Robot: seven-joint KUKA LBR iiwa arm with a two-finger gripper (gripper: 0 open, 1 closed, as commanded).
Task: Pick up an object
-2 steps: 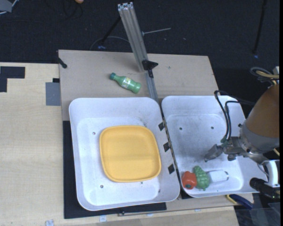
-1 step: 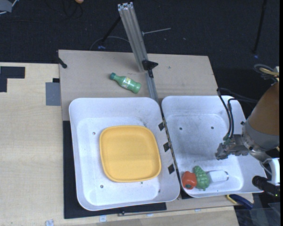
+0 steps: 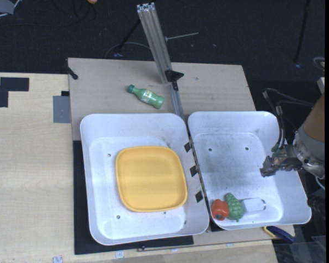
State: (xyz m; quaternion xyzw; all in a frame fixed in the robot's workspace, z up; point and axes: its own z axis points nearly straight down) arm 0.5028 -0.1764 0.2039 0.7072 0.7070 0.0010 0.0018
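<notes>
Two shallow white bins sit side by side on the tan surface [image 3: 219,86], filling the lower middle of the frame. The left bin [image 3: 96,147] holds a yellow square plate [image 3: 151,178] with rounded corners, lying flat near the bin's centre. The right bin [image 3: 236,141] has a scuffed, greyish floor, and its objects are gathered at the lower edge: a red toy pepper [image 3: 220,209] touching a green bumpy toy vegetable [image 3: 235,207] just to its right, and a small white object [image 3: 254,205] beside that — its kind is too faint against the bin to tell.

The arm [image 3: 318,130] comes in at the right edge of the frame, and its gripper [image 3: 270,167] sits low over the right part of the right bin, above and to the right of the toy cluster and apart from it. The jaws are small and dark in this view; whether they are open or closed cannot be told, and nothing can be seen between them.

Beyond the bins, toward the upper middle of the frame, a small green bottle [image 3: 146,96] with a white label lies on its side on the surface. Just right of it a slanted metal rail [image 3: 158,40] rises from the surface toward the top of the frame — a black clamp [image 3: 173,76] sits low on it.
</notes>
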